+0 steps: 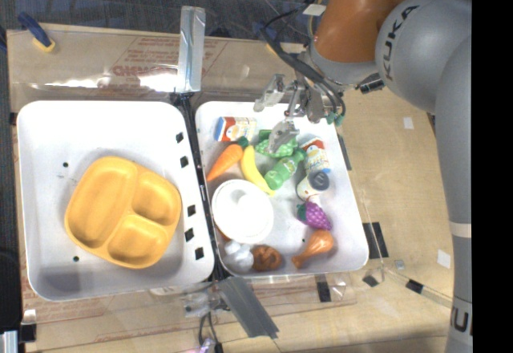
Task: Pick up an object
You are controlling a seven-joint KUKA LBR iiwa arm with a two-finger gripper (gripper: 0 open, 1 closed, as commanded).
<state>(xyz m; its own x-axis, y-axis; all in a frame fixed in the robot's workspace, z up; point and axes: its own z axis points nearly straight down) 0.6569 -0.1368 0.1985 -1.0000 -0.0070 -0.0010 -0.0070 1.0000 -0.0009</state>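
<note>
**Gripper over the far edge of a crowded right bin**

Lay heaped in the right bin (353, 219), toward its far side: a cluster of green, knobbly plastic pieces (282, 157), glossy and rounded, possibly grapes or a small bottle, hard to tell apart. Sat directly under the gripper (287, 112), whose metal fingers hung just above that green heap; could not tell whether open or closed, nor whether anything was between them. Flanked on the left by a smooth yellow banana (255, 169), curved, and an orange carrot (224, 162), tapered and matte, both leaning toward the bin's left wall. Lay beyond them, at the far left corner, a small printed carton (234, 129), white with red and blue. Stood to the right of the green heap a small labelled bottle (315, 169) with a dark cap. Rested nearer the camera a round white bowl (242, 210), smooth and shallow, beside a bumpy purple grape bunch (317, 215). Lay along the near wall a brown glossy lump (267, 257), a whitish lump (237, 254) and an orange-brown drumstick shape (314, 247). Held, in the left bin (40, 151), a yellow divided plate (123, 210), rounded, moulded plastic with three compartments. Reached in from the right: the grey arm (429, 46) with its orange band (353, 18).
</note>
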